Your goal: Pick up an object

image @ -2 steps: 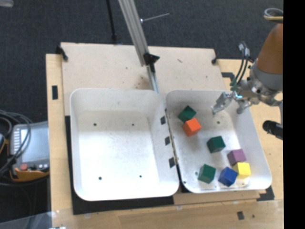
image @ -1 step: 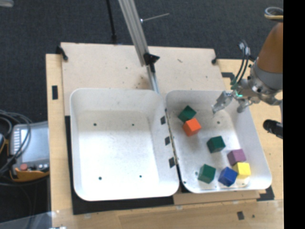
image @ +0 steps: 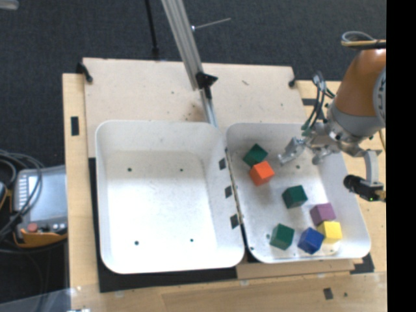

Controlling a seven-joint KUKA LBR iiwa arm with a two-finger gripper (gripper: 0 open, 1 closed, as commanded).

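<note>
Here, two shallow white bins with rounded corners and smooth, lightly speckled floors sit side by side on a pale wooden counter point(image: 75, 174). The left bin point(image: 110, 194) shows a few small dark dots on its floor; the right bin point(image: 361, 239) holds seven small cubes with matte, flat faces. A dark green cube point(image: 255, 155) touches an orange cube point(image: 262, 171) near the bin's upper left. Another green cube point(image: 294, 195) sits apart in the middle. Along the lower edge a third green cube point(image: 282, 236), a blue cube point(image: 311, 240), a yellow cube point(image: 331, 231) and a purple cube point(image: 322, 212) cluster closely. The grey arm with its glossy orange band point(image: 361, 83) reaches in from the right, and its metallic hand point(image: 302, 148) hangs over the bin's upper part, just right of the green and orange pair; whether its fingers are apart or together I cannot tell. A ribbed aluminium bar point(image: 185, 38) slants above the bins.
</note>
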